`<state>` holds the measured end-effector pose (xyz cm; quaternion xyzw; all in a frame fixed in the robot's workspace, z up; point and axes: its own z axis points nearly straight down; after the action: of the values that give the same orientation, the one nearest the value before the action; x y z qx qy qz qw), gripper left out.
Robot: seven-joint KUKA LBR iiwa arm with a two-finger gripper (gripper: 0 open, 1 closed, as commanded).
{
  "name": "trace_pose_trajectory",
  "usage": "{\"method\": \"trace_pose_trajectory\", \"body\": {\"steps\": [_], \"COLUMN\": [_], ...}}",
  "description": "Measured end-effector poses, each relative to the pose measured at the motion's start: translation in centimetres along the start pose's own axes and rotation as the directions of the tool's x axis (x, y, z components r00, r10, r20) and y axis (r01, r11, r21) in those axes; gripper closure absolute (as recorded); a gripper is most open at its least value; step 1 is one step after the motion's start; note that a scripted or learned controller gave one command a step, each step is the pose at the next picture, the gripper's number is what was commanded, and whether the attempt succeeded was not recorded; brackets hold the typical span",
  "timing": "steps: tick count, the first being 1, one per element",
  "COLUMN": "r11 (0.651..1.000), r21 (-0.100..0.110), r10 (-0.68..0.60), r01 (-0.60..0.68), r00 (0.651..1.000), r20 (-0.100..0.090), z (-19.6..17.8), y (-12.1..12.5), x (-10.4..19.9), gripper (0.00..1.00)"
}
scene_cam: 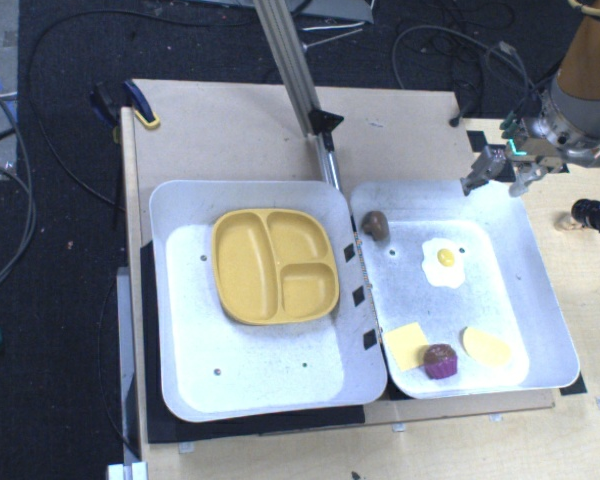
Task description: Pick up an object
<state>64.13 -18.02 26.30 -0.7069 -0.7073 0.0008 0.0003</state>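
Five small food pieces lie in the right bin (540, 298), and nearest the camera, along its front edge, sit three of them: a yellow cheese square (406, 345), a purple piece (440, 361) touching the square's right corner, and a pale yellow oval slice (487, 347) just beside to the right. Farther back a fried egg (445, 264) rests near the bin's middle, and a brown lump (375, 225) lies against the far left corner. The left bin (180, 318) carries a yellow divided plate (276, 266) with three compartments, set toward its back half. Beyond the right bin's far right corner hangs the gripper (500, 175) — above the rim, well apart from every piece — its two fingers spread apart with nothing between them, the grey arm (585, 78) rising away to the right
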Motion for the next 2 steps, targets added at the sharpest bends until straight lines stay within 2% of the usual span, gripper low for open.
{"method": "trace_pose_trajectory", "body": {"steps": [1, 2], "r11": [1.000, 1.000], "r21": [-0.002, 0.003], "r10": [0.000, 0.002], "r01": [0.000, -0.002], "r00": [1.000, 1.000], "r20": [0.000, -0.001], "z": [-0.1, 6.0], "y": [0.0, -0.6], "x": [0.0, -0.4], "gripper": [0.00, 0.00]}}
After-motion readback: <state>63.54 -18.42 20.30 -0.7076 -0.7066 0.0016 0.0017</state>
